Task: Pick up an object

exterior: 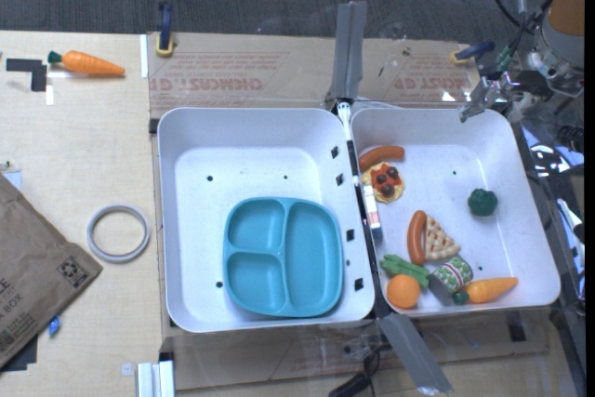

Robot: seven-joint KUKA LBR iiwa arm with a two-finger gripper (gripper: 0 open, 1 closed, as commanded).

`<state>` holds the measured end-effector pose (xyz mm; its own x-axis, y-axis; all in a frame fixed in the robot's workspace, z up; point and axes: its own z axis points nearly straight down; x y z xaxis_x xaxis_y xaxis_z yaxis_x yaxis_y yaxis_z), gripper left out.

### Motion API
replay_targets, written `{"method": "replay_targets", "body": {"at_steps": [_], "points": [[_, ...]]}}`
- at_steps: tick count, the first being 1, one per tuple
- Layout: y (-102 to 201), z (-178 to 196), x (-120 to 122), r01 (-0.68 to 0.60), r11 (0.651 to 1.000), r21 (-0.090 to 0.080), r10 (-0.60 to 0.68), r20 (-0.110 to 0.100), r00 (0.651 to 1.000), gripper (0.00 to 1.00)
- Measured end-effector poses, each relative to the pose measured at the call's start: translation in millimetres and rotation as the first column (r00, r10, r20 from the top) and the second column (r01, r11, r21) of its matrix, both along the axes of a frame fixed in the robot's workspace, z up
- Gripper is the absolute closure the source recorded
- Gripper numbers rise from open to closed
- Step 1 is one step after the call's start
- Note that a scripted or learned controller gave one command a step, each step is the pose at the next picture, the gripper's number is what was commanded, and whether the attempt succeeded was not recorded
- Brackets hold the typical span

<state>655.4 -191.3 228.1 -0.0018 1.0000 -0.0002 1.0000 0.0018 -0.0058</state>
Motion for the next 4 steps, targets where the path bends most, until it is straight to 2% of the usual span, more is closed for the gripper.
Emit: {"method": "replay_targets", "body": {"at_steps": [1,2,3,4], "points": [[12,-112,-73,-0.063,0.998,0.002,0.063,0.000,0.998,0.00],[76,-139,-144,-0.075,0.997,0.003,0.075,0.001,0.997,0.00],[75,-133,-144,-0.071,0.997,0.003,0.071,-0.001,0.998,1.00],[111,-26,-113,0.084,0.996,-0.002,-0.084,0.000,0.996,1.00]]}}
